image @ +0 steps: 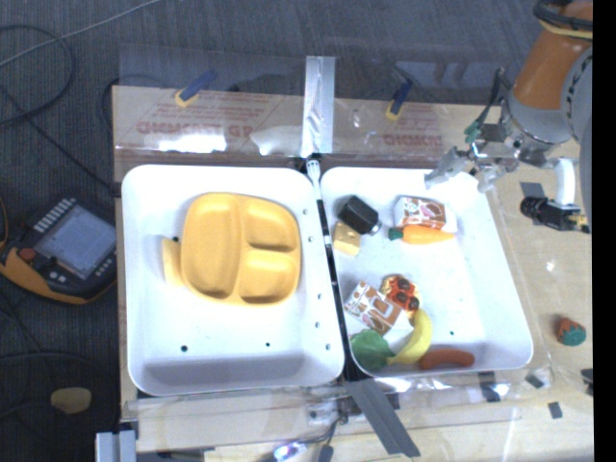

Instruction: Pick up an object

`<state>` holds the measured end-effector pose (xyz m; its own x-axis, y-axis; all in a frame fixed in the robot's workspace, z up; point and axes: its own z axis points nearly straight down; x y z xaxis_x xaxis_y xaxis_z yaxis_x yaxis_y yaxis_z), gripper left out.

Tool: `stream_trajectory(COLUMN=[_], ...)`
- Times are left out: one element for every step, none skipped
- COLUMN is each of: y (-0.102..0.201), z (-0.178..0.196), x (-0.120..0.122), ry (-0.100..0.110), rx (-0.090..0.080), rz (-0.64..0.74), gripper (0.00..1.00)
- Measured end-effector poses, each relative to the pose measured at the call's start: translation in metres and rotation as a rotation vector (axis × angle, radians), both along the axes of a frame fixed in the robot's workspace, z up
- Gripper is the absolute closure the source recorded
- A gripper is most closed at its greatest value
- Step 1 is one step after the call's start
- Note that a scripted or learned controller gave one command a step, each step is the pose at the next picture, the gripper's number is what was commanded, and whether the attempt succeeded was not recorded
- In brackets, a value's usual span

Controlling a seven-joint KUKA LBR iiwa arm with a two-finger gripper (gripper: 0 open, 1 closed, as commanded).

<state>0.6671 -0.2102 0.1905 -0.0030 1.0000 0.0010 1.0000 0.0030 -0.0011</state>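
- Right bin (pixel 500 258) holds the pickable stuff: black block (pixel 358 213) near its top-left corner, with a small tan block (pixel 346 242) touching it just below.
- Carrot (pixel 423 235) lies flat near the bin's top edge, against a red-and-white packet (pixel 422 210).
- Lower left of that bin: a patterned red/white box (pixel 371 303), a dark reddish item (pixel 400 290) just beside it, a banana (pixel 416 340) curving down, a green piece (pixel 370 346) in the bottom-left corner, a red sausage-shaped piece (pixel 446 358) along the bottom edge.
- Left bin (pixel 144 258) carries a yellow divided tray (pixel 239 246), roughly centred, with a pale yellow piece (pixel 170 258) poking out at the tray's left side.
- I see the gripper (pixel 460 166) over the right bin's top-right corner, above the rim, well apart from every object; nothing between its fingers.
- Jaws: I can't tell whether spread or closed, too small and cluttered.
- Arm (pixel 553 65) comes in from the upper right, orange band above the wrist, wrist angled down-left toward the bin corner.
- Outside the bins: a handheld pendant (pixel 63 248) on the floor at left, a small red-green item (pixel 570 331) on the bench at right.
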Motion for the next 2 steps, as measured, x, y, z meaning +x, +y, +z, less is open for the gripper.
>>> stream_trajectory(y=[0.026, 0.027], z=[-0.091, -0.096], x=[0.001, -0.028], ry=[-0.004, -0.02], rx=[-0.005, -0.014], rz=[0.271, 0.304], gripper=[0.0, 0.0])
